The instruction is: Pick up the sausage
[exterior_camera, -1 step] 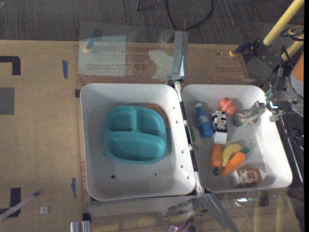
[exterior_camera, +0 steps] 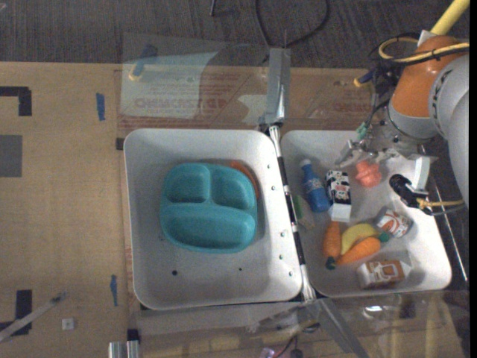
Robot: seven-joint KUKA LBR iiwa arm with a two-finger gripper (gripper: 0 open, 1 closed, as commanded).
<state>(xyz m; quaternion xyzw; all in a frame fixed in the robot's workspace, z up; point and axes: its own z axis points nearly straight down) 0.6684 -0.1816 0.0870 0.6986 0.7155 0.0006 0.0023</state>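
1. we take the pinkish piece (exterior_camera: 367,173) near the top of the right bin (exterior_camera: 440,267) for the sausage, though the blur leaves us unsure.
2. the hand (exterior_camera: 380,151) sits just beside it, at the bin's upper edge; we cannot tell its state.
3. risk: a grab could miss or nudge the piece against the wall, since it lies close to the rim.
4. risk: the milk carton (exterior_camera: 339,189) and blue bottle (exterior_camera: 314,188) stand near, so a wide approach might knock them.
5. the left bin (exterior_camera: 141,274) carries a teal tray (exterior_camera: 209,206).
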